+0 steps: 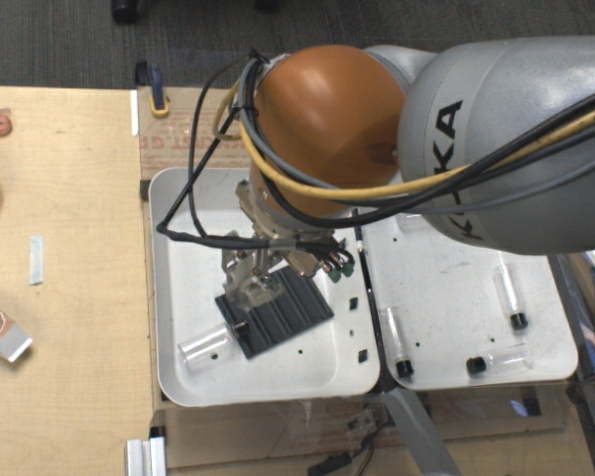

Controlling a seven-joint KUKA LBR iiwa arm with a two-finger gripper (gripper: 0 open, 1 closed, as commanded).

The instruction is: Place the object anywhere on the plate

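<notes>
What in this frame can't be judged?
- tool: camera view; finger state unclear, crowded by cables and the arm's orange band.
- black ribbed plate: upper edge hidden under the tool.
- left bin: upper right part covered by the arm.

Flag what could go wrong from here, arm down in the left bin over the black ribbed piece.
1. The end effector sits at the upper corner of the black ribbed piece; an off-centre contact may tilt or push it rather than lift it.
2. A clear tube lies right by the piece's lower end; dragging could knock it toward the left bin's wall.
3. Loose black cables hang beside the wrist and could snag.
</notes>
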